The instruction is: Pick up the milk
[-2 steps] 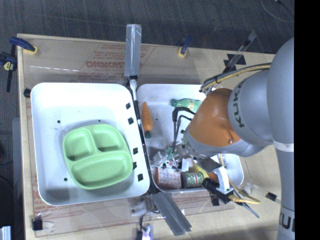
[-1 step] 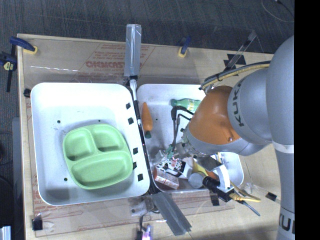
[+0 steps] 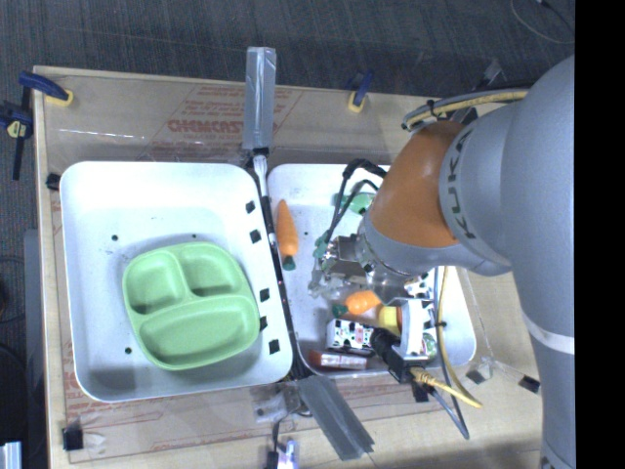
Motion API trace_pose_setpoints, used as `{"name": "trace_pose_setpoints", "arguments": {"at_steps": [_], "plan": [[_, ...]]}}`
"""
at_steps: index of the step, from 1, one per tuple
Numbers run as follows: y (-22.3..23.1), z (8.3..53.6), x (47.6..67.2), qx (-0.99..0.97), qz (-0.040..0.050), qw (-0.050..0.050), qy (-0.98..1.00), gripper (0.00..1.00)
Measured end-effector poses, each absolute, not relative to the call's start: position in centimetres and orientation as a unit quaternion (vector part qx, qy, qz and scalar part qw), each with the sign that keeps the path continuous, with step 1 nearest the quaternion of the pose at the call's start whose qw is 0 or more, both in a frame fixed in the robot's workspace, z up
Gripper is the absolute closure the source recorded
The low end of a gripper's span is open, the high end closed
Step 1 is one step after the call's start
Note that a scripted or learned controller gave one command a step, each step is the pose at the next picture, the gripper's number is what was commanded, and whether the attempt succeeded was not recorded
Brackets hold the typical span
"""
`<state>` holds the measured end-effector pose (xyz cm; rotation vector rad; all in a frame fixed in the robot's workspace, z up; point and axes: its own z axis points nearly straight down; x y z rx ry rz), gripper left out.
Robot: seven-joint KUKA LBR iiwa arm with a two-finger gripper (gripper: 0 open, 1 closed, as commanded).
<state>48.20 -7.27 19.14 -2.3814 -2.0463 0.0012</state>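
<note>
Your arm (image 3: 459,203) reaches in over the right bin (image 3: 303,189), its orange band and wrist covering most of the bin's middle, and the gripper (image 3: 337,272) sits low there, near the bin's centre; whether it is wide, narrow or holding anything, you cannot tell, because the wrist hides it from above. The milk (image 3: 350,335) looks to be the small carton with black-and-white cow patches lying near the bin's front edge, just in front of the gripper and beside an orange fruit-like piece (image 3: 363,304) that crowds it. A dark red bar-shaped item (image 3: 342,361) lies against the front wall right next to the carton, so a descent there would likely have little room on that side. A carrot (image 3: 286,231) rests along the bin's left wall, well clear of the work. The left bin (image 3: 88,203) carries a green divided plate (image 3: 192,304) near its centre, probably parked there to keep it out of the way. Judged from this, the gripper is beside the carton rather than on it, so treat the pick as not yet made.
</note>
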Motion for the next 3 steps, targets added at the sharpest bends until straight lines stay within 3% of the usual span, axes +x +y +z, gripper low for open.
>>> {"name": "trace_pose_setpoints", "arguments": {"at_steps": [1, 2, 3], "plan": [[-7.3, 19.1, 48.2, -0.759, 0.0005, 0.001, -0.652, 0.0], [-14.2, 19.6, 49.2, -0.748, 0.0003, 0.001, -0.664, 0.0], [-19.2, 23.2, 48.5, -0.699, 0.0003, 0.001, -0.715, 0.0]]}}
